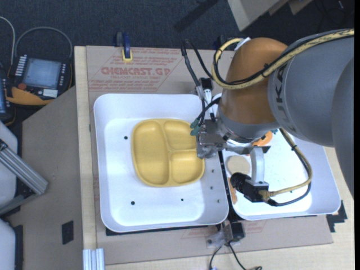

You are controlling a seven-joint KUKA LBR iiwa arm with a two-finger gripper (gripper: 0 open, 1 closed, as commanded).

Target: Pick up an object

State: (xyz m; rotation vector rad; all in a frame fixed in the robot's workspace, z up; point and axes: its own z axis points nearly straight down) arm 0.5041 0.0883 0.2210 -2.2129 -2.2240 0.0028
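Above the inner wall of the left bin point(112, 167), I saw the gripper point(203, 142) hanging at the end of the grey arm point(315, 83), whose orange band point(253, 77) bulged over the seam between the two bins; whether the gripper was spread or pressed together I could not tell from this slant. Just to the camera's left of the gripper lay the yellow divided plate point(166, 153), flat on the left bin's floor. Its right rim reached under or against the gripper, at about the ridge between its two smaller compartments, while its one large compartment lay on the side away from the gripper. I could not make out whether the two were touching. On the gripper's other side sat the right bin point(320, 190), where a pale tan shape point(239, 165) showed near the shared wall, partly hidden by the wrist. Beyond the gripper, at the bench's far edge, a printed cardboard sheet point(140, 66) lay under the bins with a blue clamp point(126, 44) on it.
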